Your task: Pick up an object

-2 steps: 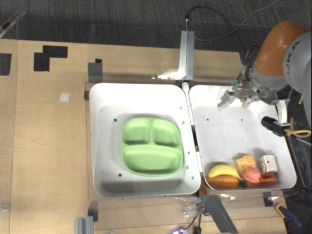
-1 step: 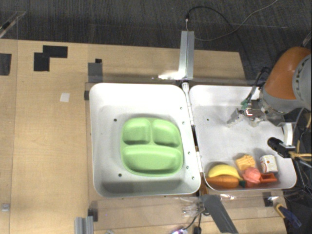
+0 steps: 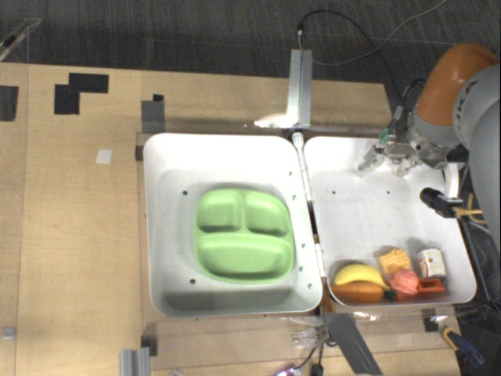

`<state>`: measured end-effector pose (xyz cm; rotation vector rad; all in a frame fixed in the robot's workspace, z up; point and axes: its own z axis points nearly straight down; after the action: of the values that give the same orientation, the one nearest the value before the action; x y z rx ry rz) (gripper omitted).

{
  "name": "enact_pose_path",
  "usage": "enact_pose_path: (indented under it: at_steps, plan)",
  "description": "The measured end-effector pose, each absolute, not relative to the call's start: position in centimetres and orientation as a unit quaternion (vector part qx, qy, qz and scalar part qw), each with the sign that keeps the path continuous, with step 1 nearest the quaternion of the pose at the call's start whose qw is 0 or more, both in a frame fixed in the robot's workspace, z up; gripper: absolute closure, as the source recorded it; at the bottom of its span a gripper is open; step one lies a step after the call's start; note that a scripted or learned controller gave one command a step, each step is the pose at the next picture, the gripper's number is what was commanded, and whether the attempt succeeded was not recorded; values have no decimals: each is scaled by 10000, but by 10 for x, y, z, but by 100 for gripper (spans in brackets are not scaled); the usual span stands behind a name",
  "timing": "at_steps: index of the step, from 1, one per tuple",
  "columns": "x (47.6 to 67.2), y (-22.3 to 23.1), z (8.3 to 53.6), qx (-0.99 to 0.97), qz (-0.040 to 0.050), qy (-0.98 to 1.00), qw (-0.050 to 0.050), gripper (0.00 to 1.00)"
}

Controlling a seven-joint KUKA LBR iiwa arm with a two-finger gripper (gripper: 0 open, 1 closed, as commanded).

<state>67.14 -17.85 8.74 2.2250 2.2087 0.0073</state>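
Camera view | gripper above right bin | fingers spread, nothing held

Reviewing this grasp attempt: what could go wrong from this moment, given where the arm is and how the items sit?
1. The gripper sits at the right bin's far edge, while the toys are at the near edge; it may close on nothing.
2. The yellow banana, orange piece, pink piece and small carton crowd together, so a grasp may catch two or slip.
3. They lie close to the bin's near wall, so a finger may hit it.
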Motion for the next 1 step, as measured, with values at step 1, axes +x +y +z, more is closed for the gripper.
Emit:
enact_pose_path:
  at_steps: [1]
  plan:
    - [601, -180, 89, 7279, 28, 6856, 38, 0]
